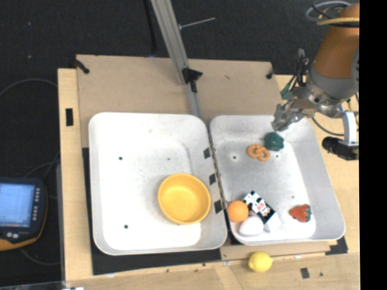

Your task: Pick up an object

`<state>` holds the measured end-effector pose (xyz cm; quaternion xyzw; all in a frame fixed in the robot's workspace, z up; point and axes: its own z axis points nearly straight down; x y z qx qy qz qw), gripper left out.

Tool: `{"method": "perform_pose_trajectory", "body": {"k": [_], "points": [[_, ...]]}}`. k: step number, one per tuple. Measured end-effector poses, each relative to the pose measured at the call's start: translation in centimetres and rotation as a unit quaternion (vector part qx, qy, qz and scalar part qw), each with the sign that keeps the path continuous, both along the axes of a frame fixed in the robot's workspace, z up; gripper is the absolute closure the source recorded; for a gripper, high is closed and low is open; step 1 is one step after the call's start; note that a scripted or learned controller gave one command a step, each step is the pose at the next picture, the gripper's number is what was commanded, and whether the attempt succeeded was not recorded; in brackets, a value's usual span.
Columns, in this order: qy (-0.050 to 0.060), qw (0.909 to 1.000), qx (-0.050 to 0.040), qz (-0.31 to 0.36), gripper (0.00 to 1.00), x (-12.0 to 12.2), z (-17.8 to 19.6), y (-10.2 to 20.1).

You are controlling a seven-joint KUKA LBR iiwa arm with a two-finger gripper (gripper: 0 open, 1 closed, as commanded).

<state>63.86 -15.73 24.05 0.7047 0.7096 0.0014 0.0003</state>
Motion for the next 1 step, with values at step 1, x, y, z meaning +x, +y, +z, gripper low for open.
{"method": "perform_pose_trajectory", "body": {"k": [1], "points": [[0.001,1.0,-0.0006,-0.001,1.0,-1.87,-0.79,4.3]]}}
